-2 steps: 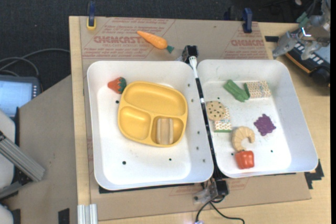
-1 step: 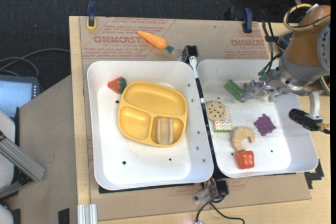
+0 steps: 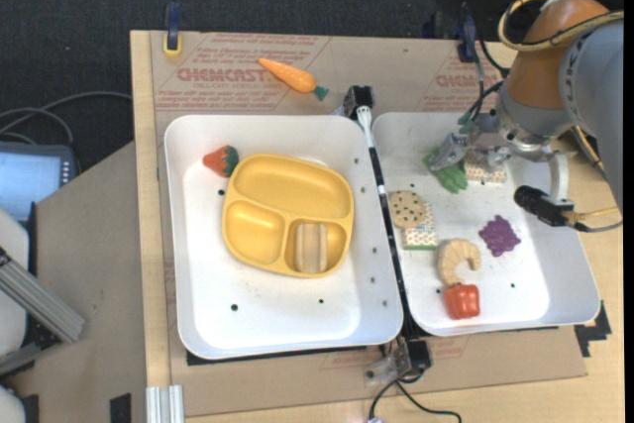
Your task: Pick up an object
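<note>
Pincer (image 3: 466,146) hangs just above, perhaps touching, green toy (image 3: 448,169).

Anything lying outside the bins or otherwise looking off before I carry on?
Yes: the orange toy carrot lies on the brown bench board behind the left white bin, outside both bins. Inside that bin, the red toy strawberry rests beside the yellow divided plate, not on it.
</note>
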